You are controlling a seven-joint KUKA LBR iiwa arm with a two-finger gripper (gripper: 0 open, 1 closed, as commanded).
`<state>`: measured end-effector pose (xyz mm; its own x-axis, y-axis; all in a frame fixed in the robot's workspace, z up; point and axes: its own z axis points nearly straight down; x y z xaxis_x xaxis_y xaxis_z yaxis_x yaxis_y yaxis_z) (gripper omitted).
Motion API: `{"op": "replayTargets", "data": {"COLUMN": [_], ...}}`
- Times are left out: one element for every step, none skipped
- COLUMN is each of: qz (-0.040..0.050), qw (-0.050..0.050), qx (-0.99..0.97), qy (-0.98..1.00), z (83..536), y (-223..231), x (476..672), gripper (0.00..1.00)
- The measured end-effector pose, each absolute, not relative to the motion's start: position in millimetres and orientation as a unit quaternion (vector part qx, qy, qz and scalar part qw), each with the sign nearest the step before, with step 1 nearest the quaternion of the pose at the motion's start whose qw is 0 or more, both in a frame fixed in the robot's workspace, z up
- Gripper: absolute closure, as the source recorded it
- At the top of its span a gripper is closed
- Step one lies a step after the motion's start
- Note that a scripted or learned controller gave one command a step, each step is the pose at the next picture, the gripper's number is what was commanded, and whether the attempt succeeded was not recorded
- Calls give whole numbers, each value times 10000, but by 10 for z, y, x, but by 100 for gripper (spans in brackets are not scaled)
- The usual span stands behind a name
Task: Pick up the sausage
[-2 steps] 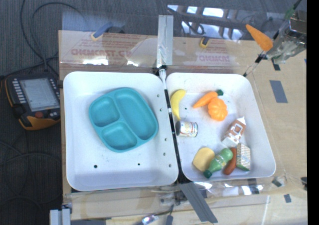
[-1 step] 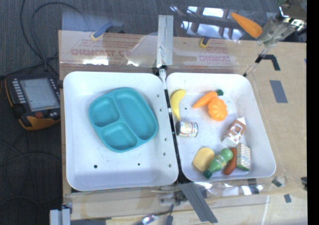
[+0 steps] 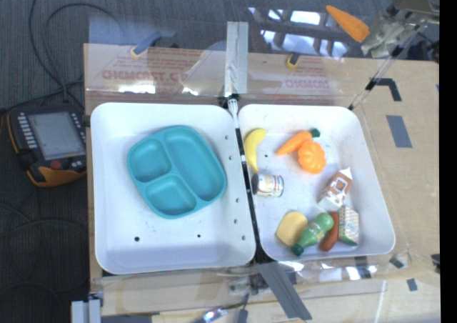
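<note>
Overhead, item 1: gripper [image 3: 382, 36], parked at the top right corner of the view, beyond the bench's far edge and well apart from both bins; its state cannot be told at this size and angle, and nothing is seen held in it. Item 2: right bin [image 3: 371, 143], holding 8 pieces. Item 3: sausage [image 3: 330, 236], a reddish-brown link at the near right of that bin, lying at a slant, touching the green bottle [image 3: 313, 233] on its left and the small printed carton [image 3: 348, 225] on its right. Item 4: yellow lump [image 3: 290, 227], just beside the bottle. Item 5: second carton [image 3: 335, 187], tilted, just beyond the sausage. Items 6 to 9: orange pumpkin-like piece [image 3: 311, 158], carrot [image 3: 295, 143], banana [image 3: 253, 148] and small can [image 3: 269, 185], farther up and toward the divider. Item 10: left bin [image 3: 107, 243], bearing 1 teal divided plate [image 3: 177, 170]. Condition note, as judgement: the pick is not yet begun. Risk: the sausage is wedged between 2 neighbours, so descending fingers may land on the bottle or carton, close on the wrong piece, or nudge the link away. Its rounded, slanted body may also slip from a misaligned closure, and the nearby bin wall crowds the approach.
</note>
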<state>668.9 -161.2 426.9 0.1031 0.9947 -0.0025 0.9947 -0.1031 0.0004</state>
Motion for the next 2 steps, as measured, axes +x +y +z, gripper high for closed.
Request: {"op": "replayTargets", "data": {"qz": [-10,-10], "qw": [18,18], "qx": [7178,7178], "qy": [6963,6963], "z": [4342,4343], "y": [-1405,-1404], "x": [6687,6687], "gripper": [100,0]}}
